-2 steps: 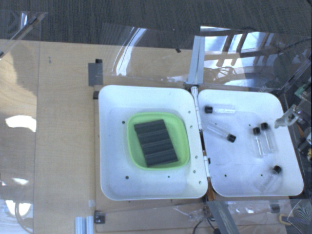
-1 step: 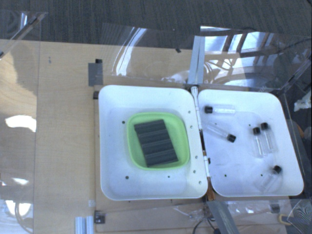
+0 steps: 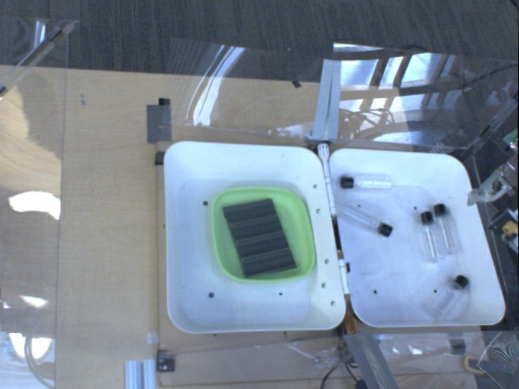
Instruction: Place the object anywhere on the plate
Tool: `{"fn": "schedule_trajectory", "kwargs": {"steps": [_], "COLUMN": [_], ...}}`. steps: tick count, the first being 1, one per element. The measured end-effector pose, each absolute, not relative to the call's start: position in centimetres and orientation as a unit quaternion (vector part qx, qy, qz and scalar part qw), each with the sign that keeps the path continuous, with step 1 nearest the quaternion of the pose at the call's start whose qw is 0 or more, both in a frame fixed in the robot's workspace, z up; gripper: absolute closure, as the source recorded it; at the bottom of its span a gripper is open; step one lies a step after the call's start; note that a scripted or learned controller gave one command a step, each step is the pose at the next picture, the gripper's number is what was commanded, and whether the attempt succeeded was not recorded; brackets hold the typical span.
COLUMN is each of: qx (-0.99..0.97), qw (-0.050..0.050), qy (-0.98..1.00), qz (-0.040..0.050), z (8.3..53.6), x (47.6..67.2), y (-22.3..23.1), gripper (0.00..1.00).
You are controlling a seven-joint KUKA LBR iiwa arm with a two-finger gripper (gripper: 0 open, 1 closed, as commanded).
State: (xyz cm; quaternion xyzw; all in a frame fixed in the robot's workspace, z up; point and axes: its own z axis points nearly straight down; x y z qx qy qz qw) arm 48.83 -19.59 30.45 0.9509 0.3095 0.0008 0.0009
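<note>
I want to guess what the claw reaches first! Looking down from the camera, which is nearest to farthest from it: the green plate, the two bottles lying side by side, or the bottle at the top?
The claw sits at the right bin's right edge.
1. Pair of vials, right bin, right side.
2. Top vial, right bin, upper left.
3. Green plate, left bin.

Arm (image 3: 504,186) is barely poking in at the view's right edge, sitting high and off to the side, too cropped and blurred to read its pose.
</note>
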Motion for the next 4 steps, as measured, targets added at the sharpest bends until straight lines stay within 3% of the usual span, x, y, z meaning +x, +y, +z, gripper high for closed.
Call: {"fn": "schedule_trajectory", "kwargs": {"steps": [1,4], "qx": [0.958,0.978], "qw": [0.001,0.001], "qy": [0.286,0.206], "qz": [0.0007,0.0010], "z": [28.30,28.64], "x": [48.80,48.81], "y": [-20.53,-20.54], "gripper": [0.00,0.00]}}
